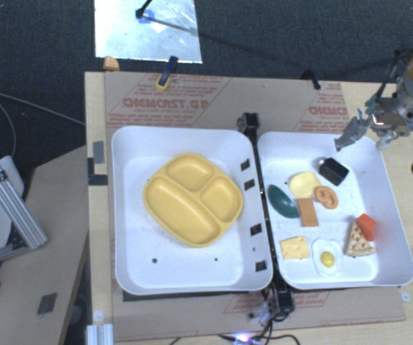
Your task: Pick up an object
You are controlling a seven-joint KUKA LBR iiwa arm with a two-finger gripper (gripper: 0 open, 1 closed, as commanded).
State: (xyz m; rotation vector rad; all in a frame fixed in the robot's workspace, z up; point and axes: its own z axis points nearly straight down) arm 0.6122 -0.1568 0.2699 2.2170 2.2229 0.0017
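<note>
From above, the left bin (131, 261) carries a yellow divided plate (192, 198), while the toy food sits crowded in the right bin (393, 221), apparently sorted there as stock to pick from. The gripper (368, 129) hangs over that bin's far right edge, its fingers spread apart with nothing between them. Nearest it lies a small black block (333, 169), with a yellow disc (303, 184), green leaf (284, 202), fried egg (327, 255) and pizza slice (359, 244) nearer. I'd judge the block the likeliest target.

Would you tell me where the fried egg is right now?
The fried egg lies in the right bin, near its front edge, between the cheese square and the pizza slice.
</note>
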